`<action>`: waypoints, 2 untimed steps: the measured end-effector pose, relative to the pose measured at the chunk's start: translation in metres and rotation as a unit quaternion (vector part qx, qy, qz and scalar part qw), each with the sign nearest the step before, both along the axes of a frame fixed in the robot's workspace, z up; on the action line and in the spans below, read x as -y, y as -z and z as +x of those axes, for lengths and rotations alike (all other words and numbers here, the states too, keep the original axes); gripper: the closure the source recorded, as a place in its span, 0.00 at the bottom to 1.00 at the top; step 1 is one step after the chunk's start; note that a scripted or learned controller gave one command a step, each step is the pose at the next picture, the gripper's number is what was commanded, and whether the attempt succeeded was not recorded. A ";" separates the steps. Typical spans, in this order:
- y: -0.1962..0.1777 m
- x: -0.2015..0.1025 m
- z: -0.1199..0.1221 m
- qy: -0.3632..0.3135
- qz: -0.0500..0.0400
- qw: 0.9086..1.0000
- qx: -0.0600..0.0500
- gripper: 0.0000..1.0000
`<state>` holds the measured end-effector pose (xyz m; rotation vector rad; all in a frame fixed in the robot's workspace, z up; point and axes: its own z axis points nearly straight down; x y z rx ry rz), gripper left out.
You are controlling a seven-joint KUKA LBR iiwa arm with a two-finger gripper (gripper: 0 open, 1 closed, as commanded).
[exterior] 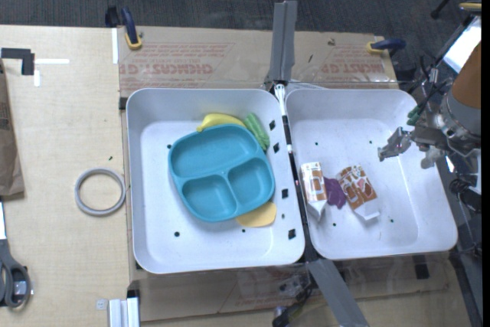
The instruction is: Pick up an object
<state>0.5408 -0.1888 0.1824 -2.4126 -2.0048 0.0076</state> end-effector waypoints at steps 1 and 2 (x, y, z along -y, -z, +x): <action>0.047 -0.049 0.062 -0.061 0.000 0.998 0.000 0.00; 0.094 -0.076 -0.023 -0.155 0.001 0.988 0.001 0.00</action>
